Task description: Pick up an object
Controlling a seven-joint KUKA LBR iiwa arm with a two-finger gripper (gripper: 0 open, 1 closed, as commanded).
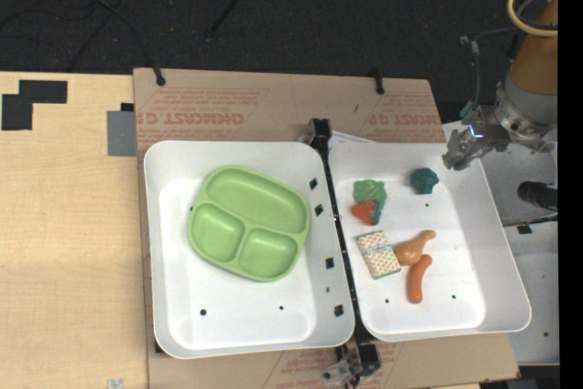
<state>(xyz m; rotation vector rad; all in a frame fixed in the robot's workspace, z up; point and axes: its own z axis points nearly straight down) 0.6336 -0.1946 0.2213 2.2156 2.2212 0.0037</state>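
Note:
The right bin (pixel 474 310) holds several small items: a dark teal lump (pixel 423 180) at the back, a green-and-red piece (pixel 367 200) left of it, a checkered cracker-like tile (pixel 377 254), an orange-tan curved piece (pixel 415 245) and an orange sausage shape (pixel 417 279) near the middle. My gripper (pixel 465 148) hangs at the bin's back right corner, just right of and above the teal lump, apart from every item. Nothing shows between its fingers.
The left bin (pixel 178 305) holds a green divided plate (pixel 249 222). A black divider (pixel 332 223) runs between the bins. Cardboard (pixel 273 109) lies under both, on a light wooden bench (pixel 64 232). The arm's orange-banded wrist (pixel 536 50) stands at the far right.

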